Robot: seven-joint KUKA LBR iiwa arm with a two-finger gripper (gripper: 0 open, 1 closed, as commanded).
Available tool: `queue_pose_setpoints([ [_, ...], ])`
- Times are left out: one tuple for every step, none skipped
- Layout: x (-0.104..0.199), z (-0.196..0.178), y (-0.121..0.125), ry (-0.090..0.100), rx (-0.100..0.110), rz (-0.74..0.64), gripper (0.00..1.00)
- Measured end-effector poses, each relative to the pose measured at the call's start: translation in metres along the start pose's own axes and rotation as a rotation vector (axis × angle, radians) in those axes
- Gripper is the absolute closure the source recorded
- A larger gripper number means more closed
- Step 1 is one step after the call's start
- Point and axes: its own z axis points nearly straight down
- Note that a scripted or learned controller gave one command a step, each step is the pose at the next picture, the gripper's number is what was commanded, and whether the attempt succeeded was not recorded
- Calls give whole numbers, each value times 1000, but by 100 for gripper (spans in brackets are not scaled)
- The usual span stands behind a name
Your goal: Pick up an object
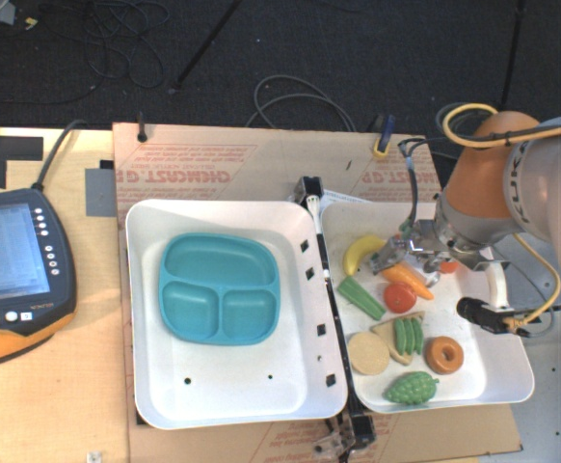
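Note:
The right bin (pixel 512 379) holds several toy foods. A yellow banana (pixel 360 253) lies at its upper left, with a long green vegetable (pixel 360 297) below it. An orange carrot (pixel 409 279) and a red tomato (pixel 400 298) lie near the middle. Lower down are a green pea pod (pixel 409 336) on a tan slice, a round tan biscuit (pixel 368 353), a brown donut (pixel 444 355) and a green grape bunch (pixel 412 389). My gripper (pixel 413 256) hangs low over the bin's upper part, just above the carrot and right of the banana. Nothing is visibly lifted.
The left bin (pixel 155 374) carries a teal divided plate (pixel 221 288). A black clip rail (pixel 321 287) runs between the two bins. A tablet-like pendant (pixel 15 258) lies on the bench at the far left. Cables loop around the arm's wrist (pixel 483 186) at the right.

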Motion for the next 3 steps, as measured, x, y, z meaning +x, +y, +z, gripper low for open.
queue_pose_setpoints([
  [21, 19, -30, -5, 1, 2, 0],
  [18, 7, -29, -8, -1, 6, 100],
  [18, 8, -29, -7, 0, 8, 0],
])
